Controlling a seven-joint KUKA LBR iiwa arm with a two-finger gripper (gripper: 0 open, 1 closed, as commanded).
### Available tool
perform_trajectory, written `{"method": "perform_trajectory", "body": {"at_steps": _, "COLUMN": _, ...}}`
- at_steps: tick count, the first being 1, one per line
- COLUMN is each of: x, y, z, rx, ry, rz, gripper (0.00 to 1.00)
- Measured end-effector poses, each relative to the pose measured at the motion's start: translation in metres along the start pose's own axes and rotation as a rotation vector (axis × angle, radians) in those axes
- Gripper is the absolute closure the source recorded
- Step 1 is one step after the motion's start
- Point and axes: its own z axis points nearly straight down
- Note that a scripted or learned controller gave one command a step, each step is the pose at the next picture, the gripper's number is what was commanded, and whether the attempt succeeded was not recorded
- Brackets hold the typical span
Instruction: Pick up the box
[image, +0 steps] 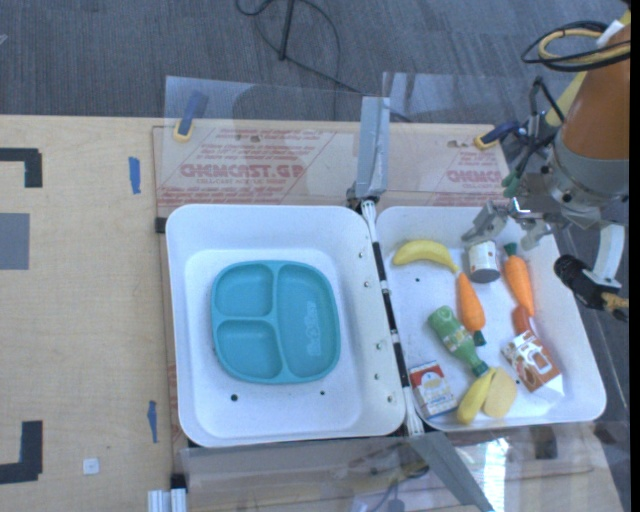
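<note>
Right bin (590, 400): box (432, 388) far from end effector (497, 228)

Two bins are set side by side on a bench (80, 300). In the left bin (190, 235) a divided plate (276, 322) is laid at the middle. In the right bin (590, 395) a banana (424, 252) is placed at the back left, with a can (482, 261) just right of it and a carrot (518, 283) further right. A second carrot (470, 302) is laid below the can, with a bottle (456, 339) just in front. A box (432, 388) is found at the front left, a lemon (499, 394) to its right, and a carton (531, 361) near the right wall. The gripper (510, 225) is positioned over the back of the right bin, above the can.
</note>
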Motion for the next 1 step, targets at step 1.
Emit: {"method": "perform_trajectory", "body": {"at_steps": 1, "x": 0.0551, "y": -0.0716, "z": 0.0712, "rx": 0.002, "ry": 0.0, "rz": 0.118, "gripper": 0.0}}
